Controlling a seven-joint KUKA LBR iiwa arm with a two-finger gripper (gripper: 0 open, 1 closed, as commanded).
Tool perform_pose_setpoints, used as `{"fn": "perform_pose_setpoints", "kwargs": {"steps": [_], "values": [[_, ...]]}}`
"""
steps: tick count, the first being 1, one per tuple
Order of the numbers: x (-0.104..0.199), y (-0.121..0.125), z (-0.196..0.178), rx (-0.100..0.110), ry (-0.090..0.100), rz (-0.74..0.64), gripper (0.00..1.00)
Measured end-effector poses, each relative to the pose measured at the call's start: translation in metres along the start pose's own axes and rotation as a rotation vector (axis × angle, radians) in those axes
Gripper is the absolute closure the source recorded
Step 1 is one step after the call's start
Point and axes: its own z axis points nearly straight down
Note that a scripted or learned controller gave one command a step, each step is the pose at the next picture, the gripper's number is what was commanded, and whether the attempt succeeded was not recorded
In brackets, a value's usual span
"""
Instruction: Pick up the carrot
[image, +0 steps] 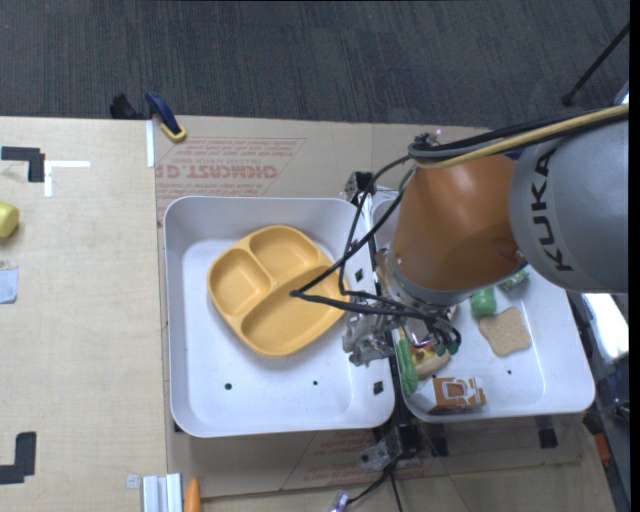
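You are in the reach step: the grey arm's two-finger gripper (385, 345) hangs at the right white bin's (560, 395) left edge; its grip state cannot be told. Next, locate the carrot.

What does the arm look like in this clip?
The arm is grey with dark KUKA lettering and a broad orange band above the wrist. Black and yellowish cables run along it, and thin black cables loop down to the metal gripper.

The 2 bins (190, 400) look like smooth white plastic with a faint sheen. The divided yellow plate (272, 290) is matt plastic. The arm's orange band (455, 225) shines (glossy, like its grey shell (575, 210)). Underneath lies dull brown cardboard (250, 160) on pale wood-look bench (80, 330).
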Motion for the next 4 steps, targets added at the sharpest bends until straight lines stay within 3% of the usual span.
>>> {"fn": "perform_pose_setpoints", "kwargs": {"steps": [1,2,3,4], "values": [[-0.019,0.051,-0.007,0.000,-0.003,-0.103,1.00],[-0.019,0.067,-0.073,0.000,-0.004,0.033,1.00],[-0.030,0.071,-0.024,0.000,0.001,-0.148,1.00],[-0.032,0.071,-0.033,0.000,-0.002,-0.144,1.00]]}}
